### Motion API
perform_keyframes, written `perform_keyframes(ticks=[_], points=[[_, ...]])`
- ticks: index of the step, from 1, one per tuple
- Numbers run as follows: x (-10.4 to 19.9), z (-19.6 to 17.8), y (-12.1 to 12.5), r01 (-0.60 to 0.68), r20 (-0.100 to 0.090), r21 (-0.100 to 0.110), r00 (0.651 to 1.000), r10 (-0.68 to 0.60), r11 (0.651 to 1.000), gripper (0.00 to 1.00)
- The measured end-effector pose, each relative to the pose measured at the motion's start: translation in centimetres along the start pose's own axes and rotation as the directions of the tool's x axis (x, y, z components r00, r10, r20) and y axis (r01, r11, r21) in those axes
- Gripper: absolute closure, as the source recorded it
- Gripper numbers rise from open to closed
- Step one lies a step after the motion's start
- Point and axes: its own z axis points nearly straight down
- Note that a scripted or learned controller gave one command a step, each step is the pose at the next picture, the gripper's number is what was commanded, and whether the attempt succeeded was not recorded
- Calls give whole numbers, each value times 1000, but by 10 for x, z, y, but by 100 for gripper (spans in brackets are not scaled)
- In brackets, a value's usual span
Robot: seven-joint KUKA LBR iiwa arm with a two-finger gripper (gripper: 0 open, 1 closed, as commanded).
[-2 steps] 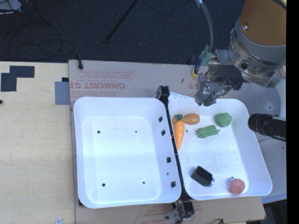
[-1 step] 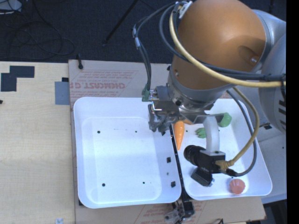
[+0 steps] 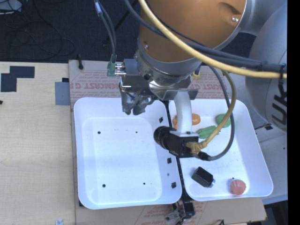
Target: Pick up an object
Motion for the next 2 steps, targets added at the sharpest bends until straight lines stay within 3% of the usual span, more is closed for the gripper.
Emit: perform_keyframes(ticks=[1,2], points=[[2,33,70,-9,6,6,1000,9,1000,100],[3,2,83,-8,4,3,1000,8,1000,100]])
